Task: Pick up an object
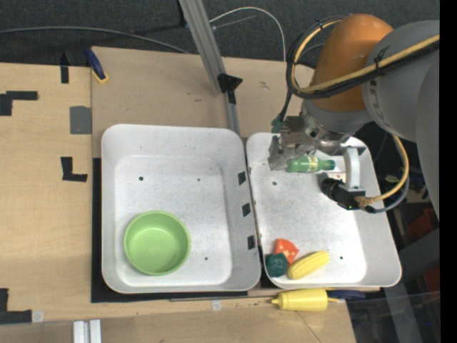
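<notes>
now the green bottle (310, 165) sits under the wrist, right bin (371, 263).

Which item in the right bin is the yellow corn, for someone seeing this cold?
Start at the right white bin and go to its near edge. Three small things cluster there; the yellow corn cob lies rightmost, beside the dark green lump and orange-red piece. It alone is long, yellow and bumpy.

The single camera is fixed above the bench (164, 84) and looks down at a slant on both white bins (114, 191), near enough that they fill most of the view.
</notes>
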Controlling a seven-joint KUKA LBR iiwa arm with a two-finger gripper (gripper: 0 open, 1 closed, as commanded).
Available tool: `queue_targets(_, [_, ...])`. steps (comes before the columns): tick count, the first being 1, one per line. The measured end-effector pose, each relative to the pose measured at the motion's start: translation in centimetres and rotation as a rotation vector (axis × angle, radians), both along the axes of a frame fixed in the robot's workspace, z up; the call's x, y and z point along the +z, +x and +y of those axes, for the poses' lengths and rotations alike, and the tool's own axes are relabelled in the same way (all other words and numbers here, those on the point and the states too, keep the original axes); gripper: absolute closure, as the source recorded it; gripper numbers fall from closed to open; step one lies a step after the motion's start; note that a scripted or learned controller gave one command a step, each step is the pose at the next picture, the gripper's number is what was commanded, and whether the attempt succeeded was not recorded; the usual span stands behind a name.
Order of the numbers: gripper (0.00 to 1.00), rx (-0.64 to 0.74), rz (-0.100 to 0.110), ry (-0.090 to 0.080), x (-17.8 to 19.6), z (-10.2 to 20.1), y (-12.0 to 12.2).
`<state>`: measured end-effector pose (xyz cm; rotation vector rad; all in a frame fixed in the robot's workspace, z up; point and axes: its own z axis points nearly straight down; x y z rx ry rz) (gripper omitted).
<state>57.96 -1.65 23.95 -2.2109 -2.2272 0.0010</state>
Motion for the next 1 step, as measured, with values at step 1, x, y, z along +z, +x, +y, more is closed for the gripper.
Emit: queue_targets(1, [1.0,0.0,0.0,0.0,0.67,5.01,-1.36])
